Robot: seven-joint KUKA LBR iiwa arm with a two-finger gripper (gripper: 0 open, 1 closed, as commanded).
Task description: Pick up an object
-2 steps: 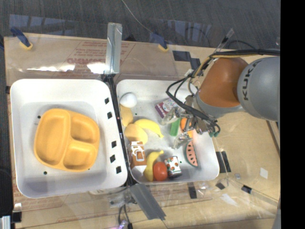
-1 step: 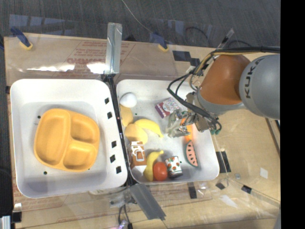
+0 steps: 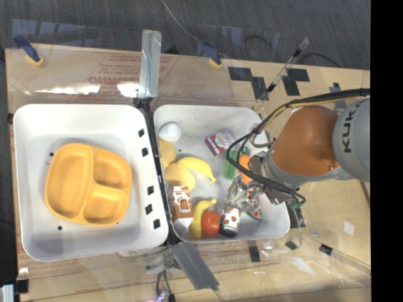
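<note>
**A:** Can (image 3: 230, 221) looks like the target: small, red and white pattern, upright near the front wall of the right bin (image 3: 274, 230), about 5 o'clock from the bin's centre. Gripper (image 3: 244, 197) is right above it, just at its 1 o'clock.

**B:** Holding anything?

**A:** Can't tell. The metal parts at the tip blur into the clutter, so I can't read how wide it's set. Nothing visibly between them. I'd call it empty.

**B:** So which step?

**A:** My read: end of the approach, descent over the pile, grasp not yet made. Arm (image 3: 305, 143) comes in from 3 o'clock, orange band over the bin's right half.

**B:** Neighbours?

**A:** Tight. Tomato (image 3: 210, 224) touching the can at its 9 o'clock. Banana (image 3: 199, 213) just beyond it. Small orange box (image 3: 181, 201) at 10 o'clock from the can. Second banana (image 3: 195, 167) and a white ball (image 3: 169, 131) further up toward 11. Pink packet (image 3: 220, 141) at 12 o'clock.

**B:** Next move needs?

**A:** Centre over the can, straddle it without clipping the tomato, close, then lift straight up. Risk is pinching both, or the can tipping against the wall.

**B:** Left bin?

**A:** Yellow divided tray (image 3: 88, 183) in the left bin (image 3: 25, 168). Well apart, not in play.
</note>
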